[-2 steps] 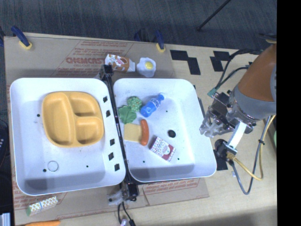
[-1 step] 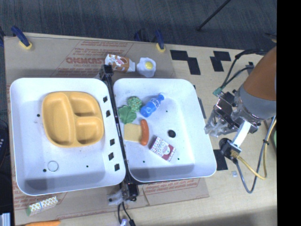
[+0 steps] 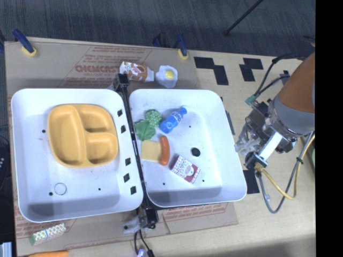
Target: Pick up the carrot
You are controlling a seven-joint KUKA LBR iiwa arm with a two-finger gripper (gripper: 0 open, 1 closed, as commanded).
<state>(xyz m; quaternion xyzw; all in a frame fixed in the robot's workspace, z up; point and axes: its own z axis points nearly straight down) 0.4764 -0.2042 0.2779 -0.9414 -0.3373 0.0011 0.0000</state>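
Note:
A short orange-red stick, which I take for the carrot (image 3: pixel 164 150), lies in the right bin (image 3: pixel 225 189) left of its middle. It touches a yellow cheese wedge (image 3: pixel 150 151) on its left. My gripper (image 3: pixel 248 146) hangs outside the right bin, just past its right rim and well to the right of the carrot. Nothing shows in its grasp. The grey arm with its orange band (image 3: pixel 298 92) comes in from the right edge.
The right bin also holds a green leafy piece (image 3: pixel 144 127), a blue bottle (image 3: pixel 173 120) and a red packet (image 3: pixel 185 169). A yellow divided plate (image 3: pixel 83 134) sits in the left bin (image 3: pixel 32 197). Small items lie behind the bins. An orange sliver (image 3: pixel 48 254) shows at the bottom left edge.

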